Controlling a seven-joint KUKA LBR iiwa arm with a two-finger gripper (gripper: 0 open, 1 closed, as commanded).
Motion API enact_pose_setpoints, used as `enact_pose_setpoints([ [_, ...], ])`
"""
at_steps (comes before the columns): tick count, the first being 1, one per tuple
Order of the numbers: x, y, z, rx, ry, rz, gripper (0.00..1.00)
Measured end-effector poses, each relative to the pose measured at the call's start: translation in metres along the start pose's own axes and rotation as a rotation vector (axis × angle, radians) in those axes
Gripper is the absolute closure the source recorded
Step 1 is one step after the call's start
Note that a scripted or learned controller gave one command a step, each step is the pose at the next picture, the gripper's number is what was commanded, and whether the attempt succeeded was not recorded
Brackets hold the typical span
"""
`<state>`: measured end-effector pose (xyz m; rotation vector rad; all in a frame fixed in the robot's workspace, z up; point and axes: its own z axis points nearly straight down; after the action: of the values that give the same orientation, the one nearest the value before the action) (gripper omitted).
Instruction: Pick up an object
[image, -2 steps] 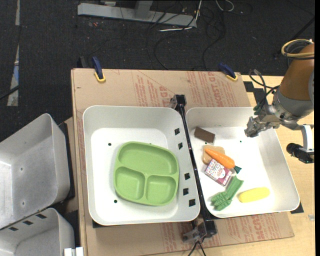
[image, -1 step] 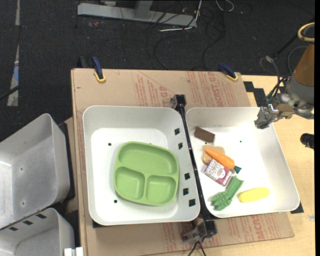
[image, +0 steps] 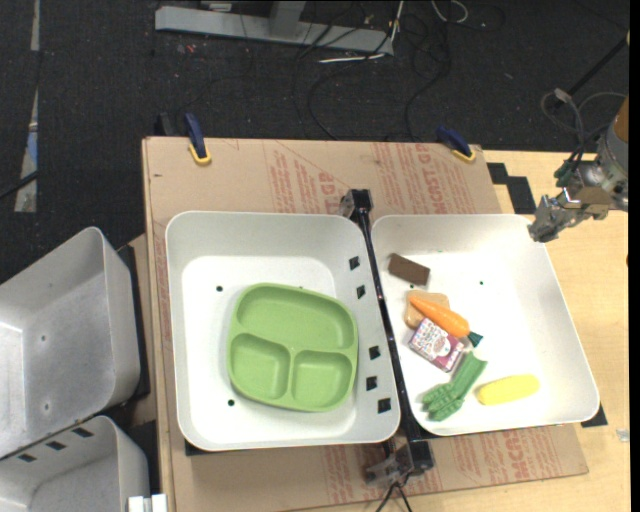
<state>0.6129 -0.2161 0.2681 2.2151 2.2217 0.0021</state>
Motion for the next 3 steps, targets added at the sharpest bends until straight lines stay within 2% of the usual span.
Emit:
enact_pose_setpoints([
  [2, 0.094, -0.016, 0.02, 0.006, 0.002, -0.002, 1.0],
  [3, 0.141, -0.032, 0.013, 0.006, 0.003, -0.002, 1.0],
])
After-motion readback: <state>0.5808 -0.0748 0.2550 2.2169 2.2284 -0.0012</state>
